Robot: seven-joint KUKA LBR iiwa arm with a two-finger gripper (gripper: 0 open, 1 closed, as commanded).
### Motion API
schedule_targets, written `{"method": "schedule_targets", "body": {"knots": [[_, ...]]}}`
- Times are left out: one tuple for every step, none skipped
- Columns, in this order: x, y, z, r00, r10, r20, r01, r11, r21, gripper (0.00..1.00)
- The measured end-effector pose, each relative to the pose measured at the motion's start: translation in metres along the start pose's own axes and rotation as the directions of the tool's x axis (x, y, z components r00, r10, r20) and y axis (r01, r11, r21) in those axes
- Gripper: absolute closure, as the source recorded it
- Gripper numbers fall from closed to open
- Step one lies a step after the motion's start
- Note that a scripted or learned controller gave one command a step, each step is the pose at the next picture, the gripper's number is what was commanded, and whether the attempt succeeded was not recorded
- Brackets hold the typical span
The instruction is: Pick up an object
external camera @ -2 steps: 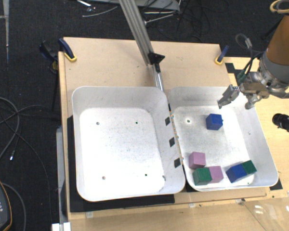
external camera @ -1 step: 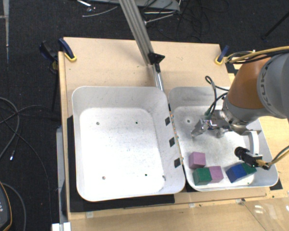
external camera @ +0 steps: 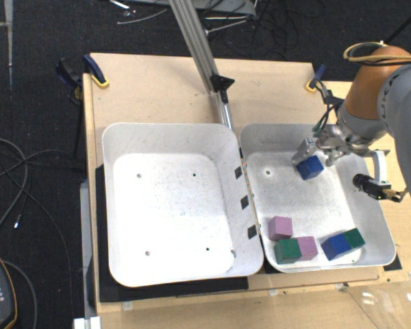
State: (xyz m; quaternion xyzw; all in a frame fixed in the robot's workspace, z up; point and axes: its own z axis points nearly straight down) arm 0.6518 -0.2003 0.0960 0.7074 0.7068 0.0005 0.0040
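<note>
My gripper (external camera: 316,153) hangs over the upper part of the right bin (external camera: 277,137), reaching in from the right. A blue cube (external camera: 309,167) sits tilted between its two fingers, just below the wrist, and looks raised a little off the bin floor. The grey arm with its orange band (external camera: 370,94) rises behind it. Other cubes lie at the bin's near edge: a pink one (external camera: 281,227), a green one (external camera: 287,251), a second pink one (external camera: 307,247), a larger blue one (external camera: 335,245) and a small green one (external camera: 354,238).
The left bin (external camera: 164,197) lies beside the right one, with a row of black clips (external camera: 245,201) along their shared rim. A metal rod (external camera: 198,40) slants in from the top to the bins' junction. Blue-yellow clamps (external camera: 94,70) grip the bench corners.
</note>
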Motion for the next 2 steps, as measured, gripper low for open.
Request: {"method": "schedule_targets", "body": {"knots": [[0.004,-0.001,-0.01,1.0,-0.005,-0.002,0.005,1.0,0.003,1.0],[0.093,0.003,-0.003,1.0,-0.009,-0.004,0.009,1.0,0.0,1.0]]}}
